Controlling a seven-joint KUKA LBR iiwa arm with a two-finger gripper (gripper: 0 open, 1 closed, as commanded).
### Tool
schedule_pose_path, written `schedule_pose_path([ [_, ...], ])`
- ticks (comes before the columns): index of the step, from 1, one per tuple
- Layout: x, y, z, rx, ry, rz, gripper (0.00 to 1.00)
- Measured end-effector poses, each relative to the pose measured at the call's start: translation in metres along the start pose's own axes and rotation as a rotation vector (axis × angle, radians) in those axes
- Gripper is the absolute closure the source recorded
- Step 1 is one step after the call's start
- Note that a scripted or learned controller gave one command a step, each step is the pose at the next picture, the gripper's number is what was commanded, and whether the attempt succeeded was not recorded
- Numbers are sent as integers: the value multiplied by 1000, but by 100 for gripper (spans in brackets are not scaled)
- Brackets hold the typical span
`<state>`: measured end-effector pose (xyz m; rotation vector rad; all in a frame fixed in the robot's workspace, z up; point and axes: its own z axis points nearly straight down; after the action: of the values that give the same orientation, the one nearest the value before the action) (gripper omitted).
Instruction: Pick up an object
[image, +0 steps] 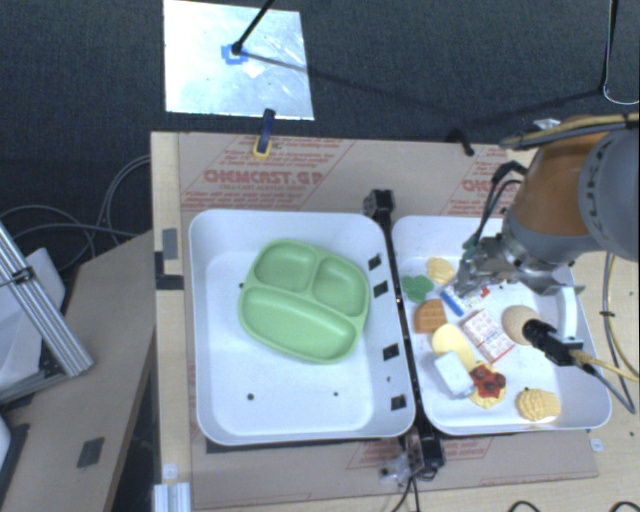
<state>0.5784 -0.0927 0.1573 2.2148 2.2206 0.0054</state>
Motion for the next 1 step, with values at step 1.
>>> schedule_pose_path([
  [1,-8,-5,-57,-1,0,3,100],
])
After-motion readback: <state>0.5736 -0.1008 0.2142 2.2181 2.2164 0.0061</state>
